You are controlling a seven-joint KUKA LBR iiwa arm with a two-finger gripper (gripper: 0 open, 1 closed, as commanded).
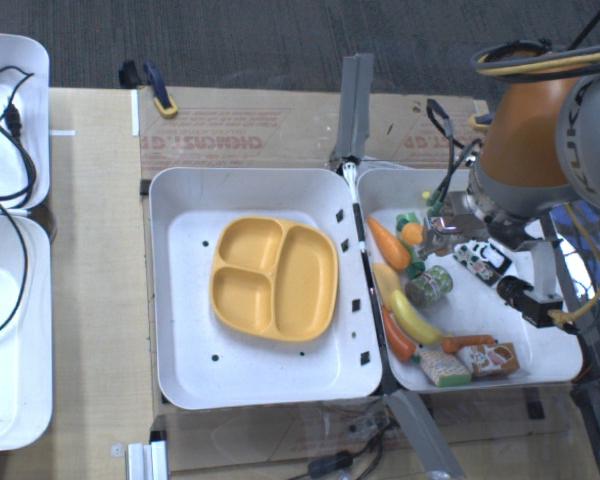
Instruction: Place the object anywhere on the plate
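A yellow plate [275, 276] with three compartments lies in the middle of the left bin [180, 368], with nothing on it. The right bin [560, 353] holds toy food: an orange carrot [385, 243], a small orange piece [411, 233], a green-grey can [429, 284], a yellow banana [412, 315] and a red pepper [398, 336]. My gripper [440, 233] hangs low over the back of the right bin, just right of the small orange piece and above the can. Nothing can be seen held in it.
Two small food boxes [470, 363] and a thin orange-red piece [467, 343] lie at the right bin's front. A black-and-white object [483, 259] sits under the wrist. A grey divider post [354, 108] stands between the bins. White equipment with cables [5, 168] lies at far left.
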